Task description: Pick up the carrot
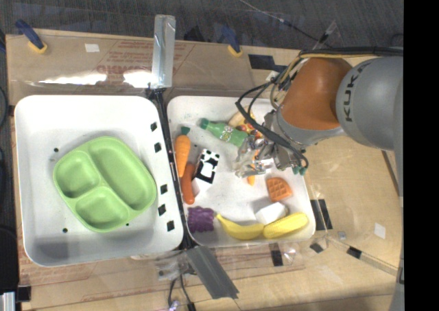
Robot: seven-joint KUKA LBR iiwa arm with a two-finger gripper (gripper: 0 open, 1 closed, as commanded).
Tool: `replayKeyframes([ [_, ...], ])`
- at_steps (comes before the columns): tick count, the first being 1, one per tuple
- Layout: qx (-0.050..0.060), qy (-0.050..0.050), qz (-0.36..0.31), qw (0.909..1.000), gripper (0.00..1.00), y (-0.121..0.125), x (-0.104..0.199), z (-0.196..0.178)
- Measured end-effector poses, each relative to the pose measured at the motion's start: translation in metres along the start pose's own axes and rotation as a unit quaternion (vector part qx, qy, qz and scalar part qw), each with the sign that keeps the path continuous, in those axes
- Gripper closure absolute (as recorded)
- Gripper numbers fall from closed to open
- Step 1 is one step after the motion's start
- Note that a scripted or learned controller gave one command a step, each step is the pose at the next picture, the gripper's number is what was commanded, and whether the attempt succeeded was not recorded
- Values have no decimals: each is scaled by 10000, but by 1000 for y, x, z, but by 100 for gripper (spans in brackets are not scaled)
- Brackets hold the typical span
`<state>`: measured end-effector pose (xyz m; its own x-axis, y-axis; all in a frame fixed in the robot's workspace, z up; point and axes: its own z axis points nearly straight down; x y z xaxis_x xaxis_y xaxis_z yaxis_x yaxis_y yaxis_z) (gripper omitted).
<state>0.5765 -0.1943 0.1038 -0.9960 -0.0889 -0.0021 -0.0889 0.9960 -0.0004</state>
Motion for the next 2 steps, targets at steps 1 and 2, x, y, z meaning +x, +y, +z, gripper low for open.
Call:
replayKeyframes([
  [1,20,-39,-217,9998,100,0,-8,-86],
  [2,16,-18,76,10000,100,10,75,-149],
])
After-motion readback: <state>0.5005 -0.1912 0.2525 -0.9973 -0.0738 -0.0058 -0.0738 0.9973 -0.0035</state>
